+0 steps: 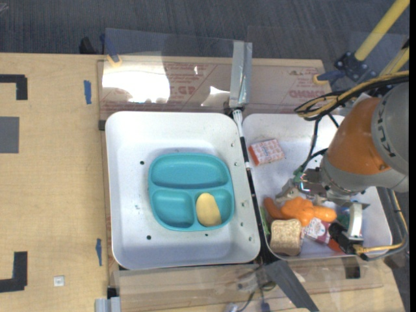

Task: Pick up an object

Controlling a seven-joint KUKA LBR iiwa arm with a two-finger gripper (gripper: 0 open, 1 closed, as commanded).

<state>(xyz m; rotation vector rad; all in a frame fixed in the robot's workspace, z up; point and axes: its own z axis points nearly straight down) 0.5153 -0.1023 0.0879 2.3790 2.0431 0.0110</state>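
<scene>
Gripper (300,188) low over orange toy (305,210), items crowded near bin wall

The wooden bench (52,194) carries two shallow white bins side by side. The gripper (305,188) hangs over the right bin (286,130); the left bin (130,174) sits well to its left, the two bins touching along a shared edge just left of the gripper. Behind both bins, beyond the gripper, a clear plastic sheet (169,77) covers cardboard. Far to the gripper's left, black tape marks (16,86) and small blue tape strips (87,91) lie flat on the bench surface.
</scene>
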